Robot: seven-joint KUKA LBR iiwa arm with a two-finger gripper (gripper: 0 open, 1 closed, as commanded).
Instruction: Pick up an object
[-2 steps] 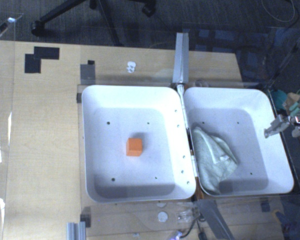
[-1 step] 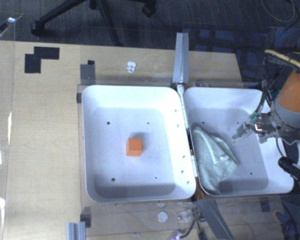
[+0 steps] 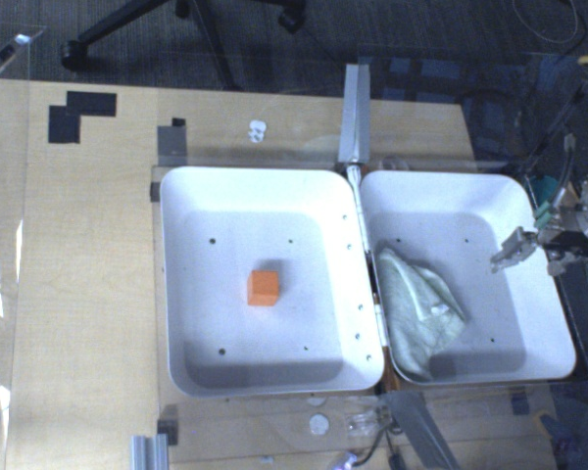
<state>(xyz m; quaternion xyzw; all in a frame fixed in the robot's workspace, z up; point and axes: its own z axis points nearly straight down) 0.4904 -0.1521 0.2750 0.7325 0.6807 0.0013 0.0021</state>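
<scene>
An orange cube (image 3: pixel 263 288) sits on the floor of the left bin (image 3: pixel 186 262), a little left of its middle. A crumpled pale grey-green cloth (image 3: pixel 421 306) lies in the right bin (image 3: pixel 490 199), against its left wall and toward the front. My gripper (image 3: pixel 511 249) hangs over the right side of the right bin, reaching in from the right edge. It is well to the right of the cloth and apart from it, with nothing seen in it.
A metal divider post (image 3: pixel 354 116) stands behind the seam between the bins. The wooden bench (image 3: pixel 69 292) extends to the left. Cables and arm hardware (image 3: pixel 568 204) crowd the right edge. An office chair base (image 3: pixel 186 8) stands on the floor behind the bench.
</scene>
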